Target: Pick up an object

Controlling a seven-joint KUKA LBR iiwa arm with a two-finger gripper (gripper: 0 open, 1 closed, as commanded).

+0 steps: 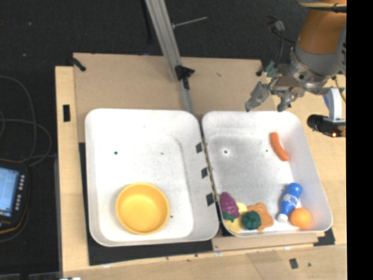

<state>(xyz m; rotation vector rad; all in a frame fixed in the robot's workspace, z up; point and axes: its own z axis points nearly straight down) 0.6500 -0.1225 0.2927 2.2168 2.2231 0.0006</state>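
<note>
Now gripper [269, 102] open, empty, above right bin [256, 127] back rim; sausage [280, 146] nearby, path unobstructed.

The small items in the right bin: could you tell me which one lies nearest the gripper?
The orange sausage-shaped piece, alone near the right bin's far wall, just below the gripper. The blue bottle, orange ball and others cluster at the near edge.

Arm [322, 22] cut off by top edge at 1 o'clock. Tablet [10, 196] cut off at 9 o'clock. Yellow item [233, 223] mostly hidden under toys.
</note>
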